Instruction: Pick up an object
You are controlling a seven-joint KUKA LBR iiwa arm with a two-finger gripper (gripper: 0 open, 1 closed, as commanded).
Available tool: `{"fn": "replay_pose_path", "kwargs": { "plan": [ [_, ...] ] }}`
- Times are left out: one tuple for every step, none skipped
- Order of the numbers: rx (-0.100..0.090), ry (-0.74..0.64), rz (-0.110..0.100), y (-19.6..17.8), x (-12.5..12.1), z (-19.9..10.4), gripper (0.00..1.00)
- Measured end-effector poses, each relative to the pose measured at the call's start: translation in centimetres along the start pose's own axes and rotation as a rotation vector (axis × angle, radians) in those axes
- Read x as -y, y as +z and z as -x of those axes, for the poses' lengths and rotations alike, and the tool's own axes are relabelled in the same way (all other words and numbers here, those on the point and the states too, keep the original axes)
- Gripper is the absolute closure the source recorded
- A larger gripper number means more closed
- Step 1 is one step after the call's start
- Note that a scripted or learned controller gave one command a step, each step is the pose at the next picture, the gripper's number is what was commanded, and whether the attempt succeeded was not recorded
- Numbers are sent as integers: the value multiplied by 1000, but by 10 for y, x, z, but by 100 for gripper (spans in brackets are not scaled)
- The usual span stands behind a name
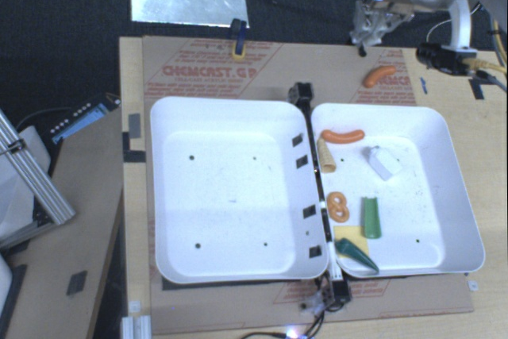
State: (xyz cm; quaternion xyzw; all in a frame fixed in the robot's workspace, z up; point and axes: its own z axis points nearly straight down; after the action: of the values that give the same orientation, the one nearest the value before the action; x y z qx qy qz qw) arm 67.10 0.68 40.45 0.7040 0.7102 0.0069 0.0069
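We see the gripper (367,34) up at about one o'clock, hanging past the far edge of the right bin (456,171), over the brown board. We cannot tell how it is set, since it is small and blurry here. Nothing hangs from it.

Just to its right on the board, outside the bin, lies an orange sausage (379,76).

Inside the right bin, the things sit near the left wall. Another orange sausage (343,136) lies at the top. Under it is a tan cone (326,156), and a white block (383,163) sits to the right. Lower down are a small pretzel (338,206), a green stick (371,217), a yellow square (348,234) and a dark green piece (355,254) near the front edge. The right half of this bin has lots of open floor.

The left bin (171,131) sits at nine o'clock.
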Motion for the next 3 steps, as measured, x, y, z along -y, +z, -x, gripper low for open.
{"fn": "replay_pose_path", "kwargs": {
  "plan": [
    [0,2,-3,-140,10,-11,100],
    [-2,-1,-22,-132,117,-77,100],
    [1,9,-14,-132,58,-31,100]
  ]
}}
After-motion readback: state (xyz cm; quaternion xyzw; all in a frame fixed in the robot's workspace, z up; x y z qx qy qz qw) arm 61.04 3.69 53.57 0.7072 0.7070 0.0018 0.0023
